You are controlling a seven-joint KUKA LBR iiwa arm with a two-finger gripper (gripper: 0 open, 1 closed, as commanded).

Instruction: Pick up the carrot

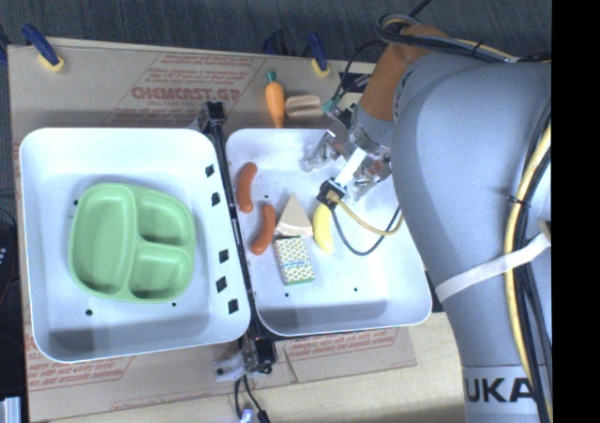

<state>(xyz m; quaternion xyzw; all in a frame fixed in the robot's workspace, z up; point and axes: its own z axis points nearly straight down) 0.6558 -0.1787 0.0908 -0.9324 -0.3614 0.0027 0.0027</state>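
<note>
The claw (339, 160) hovers over the right bin (403, 290) near its far right corner; how wide it stands I cannot tell. The carrot (274, 102) lies outside, on the bench just beyond that bin's far edge, beside a brown block (303, 108). The left bin (47, 224) holds a green tray (131, 240).

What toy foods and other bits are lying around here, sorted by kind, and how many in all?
Carrot, on the cardboard behind the bins: 1
Sausages: 2
Banana: 1
Sandwich wedge: 1
Patterned box: 1
Brown and white block beside the carrot: 1
Green divided plate: 1
Total: 8
</note>
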